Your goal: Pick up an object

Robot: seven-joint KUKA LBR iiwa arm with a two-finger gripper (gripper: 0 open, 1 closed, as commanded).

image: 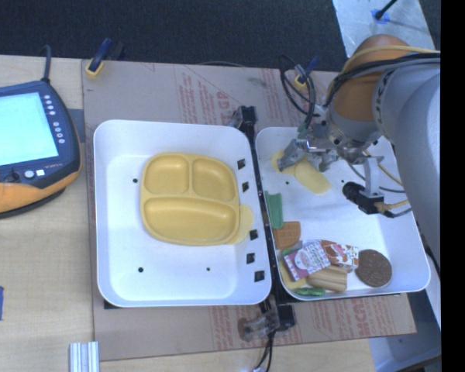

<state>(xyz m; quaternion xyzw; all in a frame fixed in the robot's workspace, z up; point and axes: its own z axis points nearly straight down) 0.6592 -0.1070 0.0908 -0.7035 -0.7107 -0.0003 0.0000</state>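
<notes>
Where the wooden counter [39, 285] spread under the camera, it carried one brown cardboard sheet [170, 91], and on that sheet two shallow white plastic bins lay side by side, the left bin [116, 277] and the right bin [407, 273], their inner rims almost touching. One grey arm with an orange band [403, 91] reached in from the right, over the upper part of the right bin. One handheld control pendant with a lit screen and an orange lower edge [27, 142] lay at the far left of the counter, well apart from the bins. One pale yellow plastic tray with three compartments [190, 200] sat in the middle of the left bin. At the near edge of the right bin lay one red and white printed packet [318, 258], one round brown cookie-like disc [373, 268] just to its right, one tan flat piece [287, 234] to its upper left, and one green flat strip [274, 208] along the bin's left wall. One pale yellow rounded lump [313, 180], a likely thing to pick, lay in the upper part of the right bin, just under the tool [306, 149]. The tool hung low over that lump, but whether its fingers stood apart or together, I could not tell. One small yellow and blue clamp [98, 59] sat at the sheet's far left corner.
</notes>
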